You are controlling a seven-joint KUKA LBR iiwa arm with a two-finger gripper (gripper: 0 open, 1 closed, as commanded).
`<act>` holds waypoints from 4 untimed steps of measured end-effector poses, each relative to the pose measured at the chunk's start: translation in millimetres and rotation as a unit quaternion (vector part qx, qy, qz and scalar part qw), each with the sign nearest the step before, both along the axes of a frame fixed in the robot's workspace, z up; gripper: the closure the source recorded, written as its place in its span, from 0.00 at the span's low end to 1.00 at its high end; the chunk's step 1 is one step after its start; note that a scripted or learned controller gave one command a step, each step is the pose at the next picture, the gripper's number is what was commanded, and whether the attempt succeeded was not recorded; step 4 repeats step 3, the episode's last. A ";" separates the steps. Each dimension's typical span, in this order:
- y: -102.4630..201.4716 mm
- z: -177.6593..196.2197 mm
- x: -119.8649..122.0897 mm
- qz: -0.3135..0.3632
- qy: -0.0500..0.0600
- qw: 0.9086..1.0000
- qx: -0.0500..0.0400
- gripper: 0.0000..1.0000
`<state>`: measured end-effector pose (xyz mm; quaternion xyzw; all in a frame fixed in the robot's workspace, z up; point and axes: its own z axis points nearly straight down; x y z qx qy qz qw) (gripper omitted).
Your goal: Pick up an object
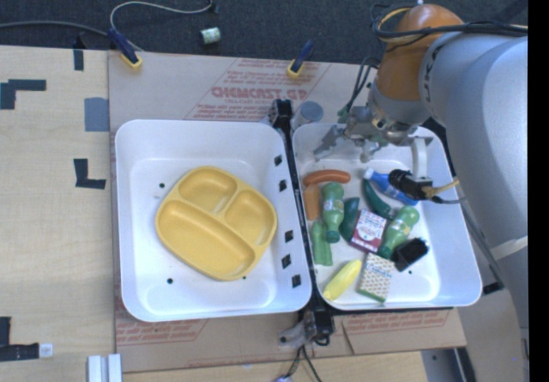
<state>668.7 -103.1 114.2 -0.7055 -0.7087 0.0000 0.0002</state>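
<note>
The grey arm (493, 123) fills the right side of the frame, nearest the lens, its orange band (412, 50) toward the upper right. Below the band the gripper (353, 138) hangs over the upper end of the right bin (455, 281); whether it is open or closed cannot be told, and nothing is seen held in it.

Just below the gripper lies an orange sausage-shaped piece (327, 176). Under that, green bottles (331, 209) lie packed together, beside a red-and-white packet (369, 232). To their right sits a blue-and-white item (388, 187), another green bottle (400, 228) and a black object (411, 252). Toward the lower edge of this bin rest a yellow piece (341, 279) and a small patterned box (375, 276), touching each other.

The left bin (137, 200), centre-left of the frame, holds a yellow divided tray (216, 221).
</note>
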 end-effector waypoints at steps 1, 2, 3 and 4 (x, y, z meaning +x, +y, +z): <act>4.1 -29.2 -37.4 -0.002 0.000 1.000 0.000 0.00; 4.5 -19.5 -37.0 -0.002 -0.001 1.000 0.000 1.00; 79.4 70.2 -99.7 -0.001 0.000 1.000 0.000 1.00; 79.4 70.2 -99.7 -0.001 0.000 1.000 0.000 1.00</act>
